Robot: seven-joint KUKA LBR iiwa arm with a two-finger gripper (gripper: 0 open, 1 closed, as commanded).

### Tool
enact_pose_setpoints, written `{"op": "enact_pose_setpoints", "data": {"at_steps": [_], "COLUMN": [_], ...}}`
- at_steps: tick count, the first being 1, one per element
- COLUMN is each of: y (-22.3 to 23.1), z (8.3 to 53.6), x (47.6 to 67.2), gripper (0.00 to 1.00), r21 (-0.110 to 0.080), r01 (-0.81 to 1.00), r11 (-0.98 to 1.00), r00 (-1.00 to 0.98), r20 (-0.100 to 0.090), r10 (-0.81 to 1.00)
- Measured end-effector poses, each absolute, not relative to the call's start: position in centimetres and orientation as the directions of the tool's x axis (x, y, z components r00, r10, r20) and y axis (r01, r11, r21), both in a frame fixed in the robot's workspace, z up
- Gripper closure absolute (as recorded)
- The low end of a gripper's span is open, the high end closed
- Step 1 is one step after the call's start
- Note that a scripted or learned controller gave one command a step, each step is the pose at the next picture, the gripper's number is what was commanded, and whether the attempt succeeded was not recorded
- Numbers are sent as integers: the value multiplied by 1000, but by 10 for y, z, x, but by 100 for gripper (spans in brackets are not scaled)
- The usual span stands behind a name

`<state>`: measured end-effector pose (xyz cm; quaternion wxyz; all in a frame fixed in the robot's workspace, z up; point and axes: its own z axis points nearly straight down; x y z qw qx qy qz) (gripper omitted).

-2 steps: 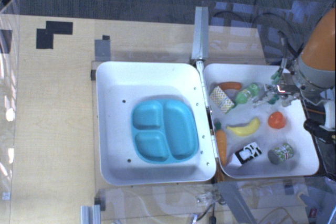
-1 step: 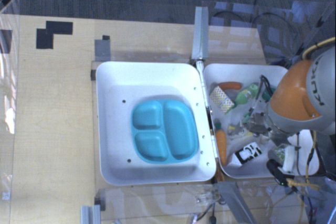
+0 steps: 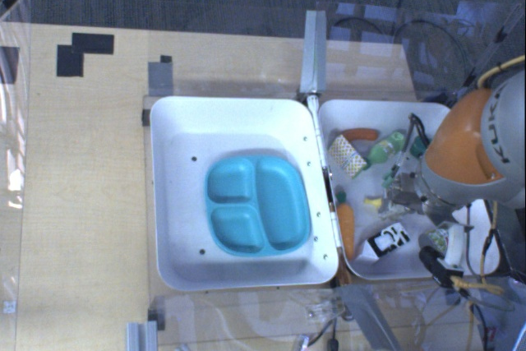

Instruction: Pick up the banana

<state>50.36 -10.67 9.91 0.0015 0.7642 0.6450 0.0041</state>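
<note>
In the right bin (image 3: 362, 265), a small piece of yellow, seemingly the banana (image 3: 374, 200), shows near the middle, and the rest of it is hidden under the gripper. My gripper (image 3: 399, 196) hangs low over the bin, just right of that yellow piece and very close to it. Whether it touches the banana is unclear. The grey arm with its orange band (image 3: 462, 150) comes in from the right and covers the bin's right side.
The right bin also holds a carrot (image 3: 346, 228) along its left wall, a black-and-white box (image 3: 388, 240), a patterned cup (image 3: 347, 156), a green bottle (image 3: 385, 148) and a sausage (image 3: 360, 134). A blue divided plate (image 3: 256, 204) lies in the left bin (image 3: 177, 177).
</note>
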Motion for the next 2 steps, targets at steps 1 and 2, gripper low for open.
{"op": "enact_pose_setpoints", "data": {"at_steps": [1,2], "y": [-107,-124], "z": [99,106], "x": [503,487], "gripper": [0,0], "r21": [7,-3], "r01": [986,972], "r11": [-168,-233], "r00": [168,233], "r20": [4,2], "r10": [986,972]}}
